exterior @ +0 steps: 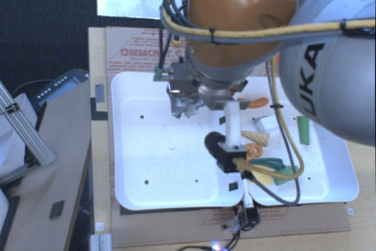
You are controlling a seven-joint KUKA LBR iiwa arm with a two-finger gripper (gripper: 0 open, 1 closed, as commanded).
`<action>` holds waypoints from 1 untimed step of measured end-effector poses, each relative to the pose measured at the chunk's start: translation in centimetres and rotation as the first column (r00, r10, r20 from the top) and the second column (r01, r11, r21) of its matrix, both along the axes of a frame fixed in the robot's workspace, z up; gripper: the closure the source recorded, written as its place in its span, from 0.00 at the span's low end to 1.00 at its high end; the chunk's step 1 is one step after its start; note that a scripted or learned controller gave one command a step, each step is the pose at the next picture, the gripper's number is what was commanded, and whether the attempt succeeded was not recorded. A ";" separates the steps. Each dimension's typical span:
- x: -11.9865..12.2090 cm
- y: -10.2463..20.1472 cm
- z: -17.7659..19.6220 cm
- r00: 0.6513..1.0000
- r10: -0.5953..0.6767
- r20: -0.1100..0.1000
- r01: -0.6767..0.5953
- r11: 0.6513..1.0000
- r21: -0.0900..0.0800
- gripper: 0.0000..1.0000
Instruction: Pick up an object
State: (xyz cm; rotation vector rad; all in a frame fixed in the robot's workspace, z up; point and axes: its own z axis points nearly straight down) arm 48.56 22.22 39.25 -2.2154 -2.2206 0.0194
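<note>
Likely a miss: gripper (187, 109) hangs over bare floor of the left bin (147, 150), well apart from the white block (268, 123). Open or closed, cannot tell. Closing there would catch nothing.

Pickable things cluster round the white block in the right bin (346, 185):
- orange piece (257, 104) just beyond it
- green stick (304, 130) beside it
- tan wedge (256, 137) just below it

Bulky arm (329, 67) overhangs that cluster and hides part of it.
</note>
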 end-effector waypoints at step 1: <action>0.2 -0.1 2.0 1.000 0.001 0.015 -0.001 1.000 0.008 1.00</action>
